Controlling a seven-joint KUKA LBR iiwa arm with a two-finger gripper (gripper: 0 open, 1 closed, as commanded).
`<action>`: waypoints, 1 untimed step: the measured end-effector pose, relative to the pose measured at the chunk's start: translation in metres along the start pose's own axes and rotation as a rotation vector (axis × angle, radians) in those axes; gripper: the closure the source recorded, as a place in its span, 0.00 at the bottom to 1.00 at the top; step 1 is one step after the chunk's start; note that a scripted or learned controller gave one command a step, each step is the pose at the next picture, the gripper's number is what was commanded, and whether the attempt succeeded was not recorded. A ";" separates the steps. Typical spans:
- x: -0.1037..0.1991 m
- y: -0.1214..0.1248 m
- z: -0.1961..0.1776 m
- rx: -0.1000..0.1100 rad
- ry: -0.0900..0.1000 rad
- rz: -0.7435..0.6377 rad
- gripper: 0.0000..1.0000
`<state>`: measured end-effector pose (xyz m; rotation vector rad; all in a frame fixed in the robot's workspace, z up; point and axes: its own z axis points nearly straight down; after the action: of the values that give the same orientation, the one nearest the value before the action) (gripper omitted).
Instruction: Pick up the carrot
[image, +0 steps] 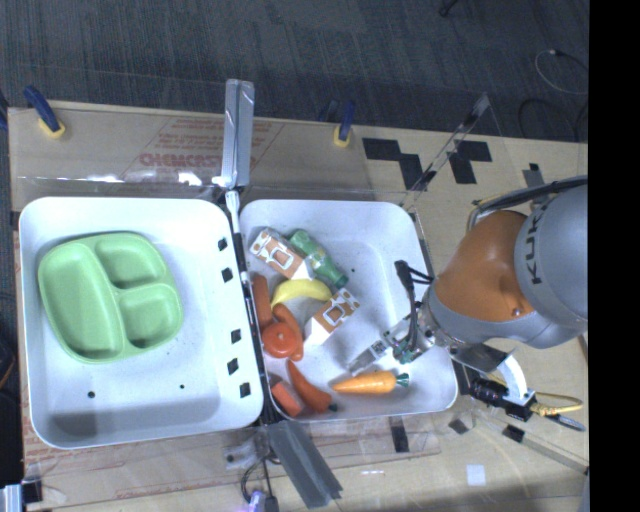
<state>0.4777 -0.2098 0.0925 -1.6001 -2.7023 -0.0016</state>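
Note:
The orange carrot (366, 382), with a green stub at its right end, lies flat on the floor of the right bin (385, 228), near the front wall. My gripper (388, 350) hangs just above and behind it, reaching in from the right under the orange wrist band. Its fingers look open, one silver finger (366, 355) pointing left. Nothing sits between them, and the carrot is apart from them.
The right bin also holds a banana (300, 291), a red tomato (283, 341), two small cartons (276, 254) (338, 310), a green bottle (320, 260) and red sausage-like pieces (303, 392). A green divided plate (105, 295) lies in the left bin (190, 400).

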 end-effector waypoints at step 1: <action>0.057 0.030 0.002 0.003 0.003 -0.251 0.00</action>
<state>0.4765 -0.1452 0.0908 -1.2476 -2.8782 -0.0006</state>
